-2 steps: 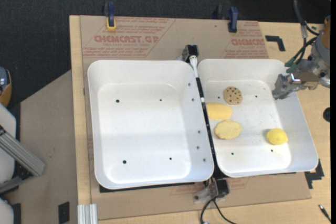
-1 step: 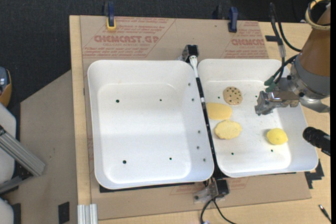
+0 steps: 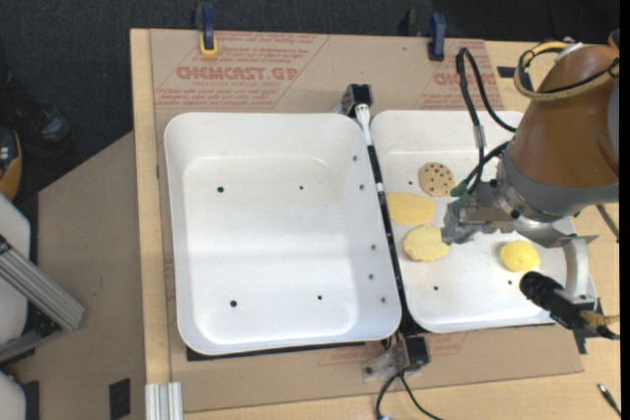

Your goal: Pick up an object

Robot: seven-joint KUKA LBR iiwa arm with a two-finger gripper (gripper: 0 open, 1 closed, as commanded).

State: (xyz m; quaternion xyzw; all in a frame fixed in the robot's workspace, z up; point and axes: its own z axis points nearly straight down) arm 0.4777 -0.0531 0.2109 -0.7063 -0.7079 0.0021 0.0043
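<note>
Robot arm's tool [image 3: 459, 222] low in the right white bin [image 3: 463, 308], beside yellow foam pieces [image 3: 426, 244]; its grip state is unclear.

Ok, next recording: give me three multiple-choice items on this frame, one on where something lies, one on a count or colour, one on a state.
1. Where do the food items lie?
A. left bin
B. right bin
C. on the bench outside the bins

2. How many yellow items lie near the hand?
A. one
B. three
C. five

3. How does the round brown cookie lie?
A. flat on the bin floor, apart from the hand
B. standing on its edge
C. stacked on a yellow piece

Answers:
1 B: all lie in the right bin.
2 B: yellow pieces at and by the hand.
3 A: the cookie lies flat, apart from the hand.
</note>
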